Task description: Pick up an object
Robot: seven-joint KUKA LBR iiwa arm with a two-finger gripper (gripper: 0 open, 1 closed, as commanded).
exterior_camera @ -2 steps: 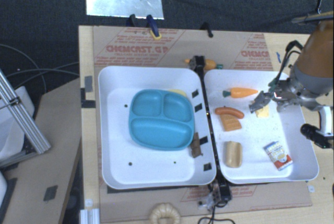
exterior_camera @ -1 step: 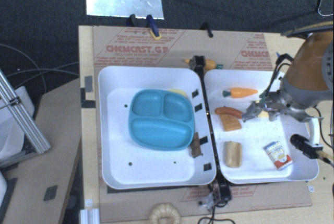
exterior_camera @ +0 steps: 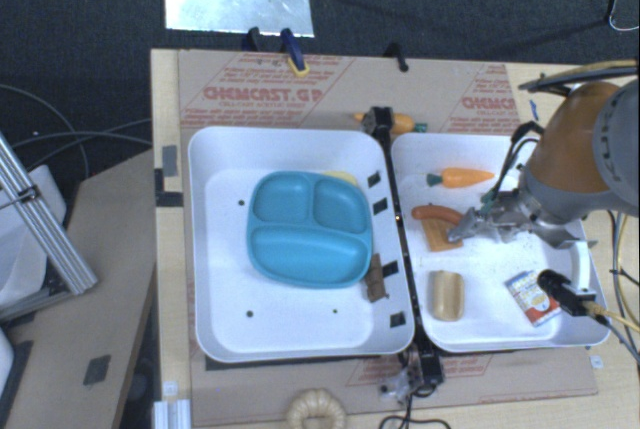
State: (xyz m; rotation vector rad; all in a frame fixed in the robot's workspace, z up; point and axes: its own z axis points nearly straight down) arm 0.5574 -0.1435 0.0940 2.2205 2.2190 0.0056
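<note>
- Claw [exterior_camera: 462,233]: centre right of frame, low in right white bin [exterior_camera: 500,332]; grip state could not be told.
- Red sausage-shaped toy [exterior_camera: 436,213]: just left of claw.
- Orange plastic carrot [exterior_camera: 462,178]: above.

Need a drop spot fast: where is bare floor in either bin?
Left bin: bare strip along its near wall, below the blue plate. Right bin: gap between bread roll and carton. Crowded around the claw, sausage and carrot.
</note>
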